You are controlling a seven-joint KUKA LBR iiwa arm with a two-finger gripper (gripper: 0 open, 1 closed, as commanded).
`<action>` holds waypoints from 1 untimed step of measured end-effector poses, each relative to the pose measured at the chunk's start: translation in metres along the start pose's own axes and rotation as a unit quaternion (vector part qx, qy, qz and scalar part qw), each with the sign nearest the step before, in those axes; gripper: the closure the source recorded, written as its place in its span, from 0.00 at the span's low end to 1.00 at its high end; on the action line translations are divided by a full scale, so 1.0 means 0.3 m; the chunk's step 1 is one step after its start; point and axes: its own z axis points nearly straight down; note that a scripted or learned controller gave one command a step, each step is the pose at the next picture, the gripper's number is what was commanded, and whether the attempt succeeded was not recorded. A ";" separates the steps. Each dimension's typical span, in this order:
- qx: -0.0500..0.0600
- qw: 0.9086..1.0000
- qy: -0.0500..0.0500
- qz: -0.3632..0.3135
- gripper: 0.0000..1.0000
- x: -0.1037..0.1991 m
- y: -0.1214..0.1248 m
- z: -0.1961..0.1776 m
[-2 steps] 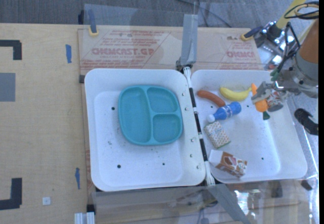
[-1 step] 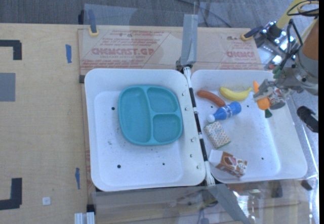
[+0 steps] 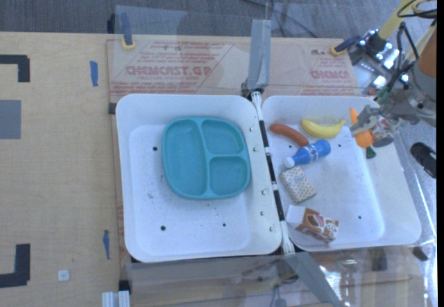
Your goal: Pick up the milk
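Your hand [image 3: 374, 127] sits at the right bin's [image 3: 395, 229] upper right rim, over an orange item [image 3: 364, 138]; you cannot tell how far open it is. The blue-and-white plastic milk bottle [image 3: 309, 153] lies on its side mid-bin, between the yellow banana [image 3: 322, 127] and the patterned cracker box [image 3: 297, 184], well apart from the hand.

Wooden bench [image 3: 55, 160] carries two white bins side by side, touching. Right bin [image 3: 399, 191] sits directly under the gripper [image 3: 374, 125]; left bin [image 3: 139, 181] well off to the gripper's far side. Blue tape marks [image 3: 94, 73] on the wood beyond that.
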 end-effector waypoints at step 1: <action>-0.001 1.000 -0.001 0.001 1.00 -0.005 0.002 -0.035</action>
